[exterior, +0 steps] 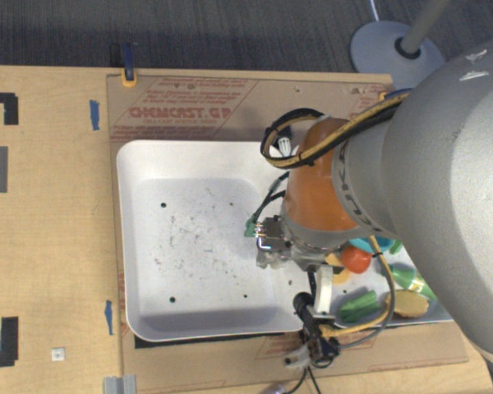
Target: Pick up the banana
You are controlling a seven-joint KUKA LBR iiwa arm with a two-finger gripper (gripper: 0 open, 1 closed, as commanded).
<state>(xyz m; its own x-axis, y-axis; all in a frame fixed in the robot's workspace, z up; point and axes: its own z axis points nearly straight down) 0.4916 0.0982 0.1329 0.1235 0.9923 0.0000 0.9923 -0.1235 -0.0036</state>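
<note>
The arm [427,179] took up the whole 3 o'clock side of the bench, its orange band [316,191] and wrist [289,243] hanging over the strip where the two bins meet. The gripper lay masked beneath the wrist, and I could not tell whether it was open or closed, nor whether it held anything.

The left bin [148,220] lay toward 9 o'clock. The right bin [431,322] was largely covered by the arm, with a sliver exposed at 4 o'clock.

In that sliver lay a cluster of small items. The banana [411,304], in my judgement the pale yellow-tan piece, though too small to confirm, sat at the 4 o'clock end of the cluster, well apart from the wrist. A green piece [357,304] lay near it at 9 o'clock, a yellow-green piece [411,279] just beside it at 12 o'clock, and a red-orange piece [357,259] toward 10 o'clock.

Risks noted:
- The wrist stood nearer the shared bin walls than the banana, so a straight descent could strike a rim or close on nothing.
- Crowding meant a closing grasp might take a neighbour, or nudge the banana against the bin wall.
- The cable [345,322] trailing at 6 o'clock could drag across the items during travel.
</note>
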